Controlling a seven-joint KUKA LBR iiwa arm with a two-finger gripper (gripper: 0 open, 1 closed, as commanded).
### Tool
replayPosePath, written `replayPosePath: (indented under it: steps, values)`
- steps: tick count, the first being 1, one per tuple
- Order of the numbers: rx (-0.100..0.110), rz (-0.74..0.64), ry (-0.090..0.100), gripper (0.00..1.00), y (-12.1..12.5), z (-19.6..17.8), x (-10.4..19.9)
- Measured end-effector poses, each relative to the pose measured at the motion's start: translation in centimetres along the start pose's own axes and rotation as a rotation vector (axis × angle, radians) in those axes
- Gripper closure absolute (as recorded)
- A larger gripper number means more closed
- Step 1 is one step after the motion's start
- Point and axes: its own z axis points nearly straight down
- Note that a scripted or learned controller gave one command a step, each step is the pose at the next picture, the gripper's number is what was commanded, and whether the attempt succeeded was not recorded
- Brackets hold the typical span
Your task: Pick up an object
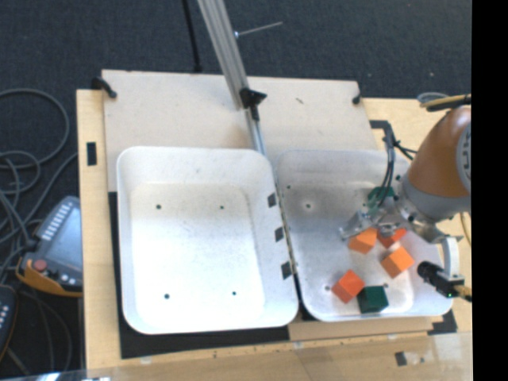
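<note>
Orange blocks (363,241) and a green block (372,298) lay in the right bin (317,181) on your table (95,355). Your gripper (379,227) hovered low over them; I cannot tell how the jaws stood.

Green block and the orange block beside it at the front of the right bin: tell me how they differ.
Colour: the green block is dark green, the orange block bright orange-red. Place: the green block sits closer to the right bin's front rim, the orange block just left of it and slightly farther back. Pose: the orange block looks turned cornerwise, the green block squarer to the rim. Both are small cube-like blocks of similar size, lying close together.
</note>
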Motion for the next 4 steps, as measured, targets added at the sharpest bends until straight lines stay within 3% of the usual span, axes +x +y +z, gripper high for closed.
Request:
replayPosePath:
  steps: [1, 2, 3, 4]
  values:
    - [0.011, 0.001, 0.006, 0.00, -0.2, 0.5, 0.2]
    - [0.009, 0.004, 0.005, 1.00, -0.2, -0.5, 0.1]
    - [0.001, -0.003, -0.001, 1.00, 3.2, 2.3, 6.4]
    - [0.007, -0.001, 0.004, 1.00, 5.0, 2.4, 6.4]
